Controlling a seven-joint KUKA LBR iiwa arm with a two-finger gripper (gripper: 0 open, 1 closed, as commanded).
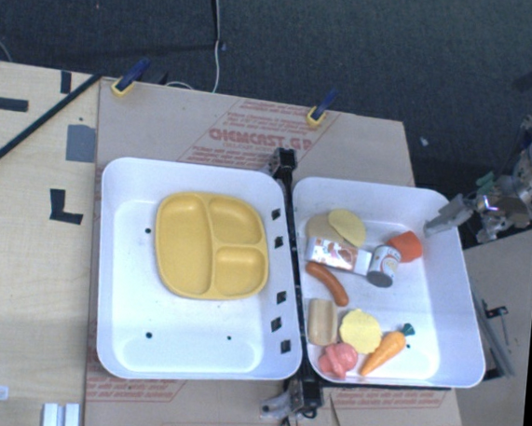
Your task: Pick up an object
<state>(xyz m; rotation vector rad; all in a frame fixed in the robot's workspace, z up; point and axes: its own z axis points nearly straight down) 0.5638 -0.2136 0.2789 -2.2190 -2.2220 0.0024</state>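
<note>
Gripper: you see the gripper (448, 218) at the far right corner of the right bin, above its rim; whether it is wide or narrow you cannot tell, and nothing shows in its grasp.
Right bin: the right bin (460, 292) holds the toy food you may pick from.
Far items: a tan bread piece under a yellow chip-like slice (346, 226) lies at the far left of this bin; an orange piece (406, 246) sits to its right, touching a small silver can (383, 265) lying on its side.
Middle items: a foil packet (336, 254) lies just left of the can; a sausage (327, 282) lies slantwise just near of it.
Near items: a tan block (321, 321), a yellow round slice (360, 330), a pink piece (338, 359) and a carrot (384, 352) cluster at the near edge.
Left bin: the left bin (123, 334) carries a yellow divided plate (212, 246) in its far half.
Surface: both bins rest on a brown cardboard sheet (245, 140) on the surface (18, 258).
</note>
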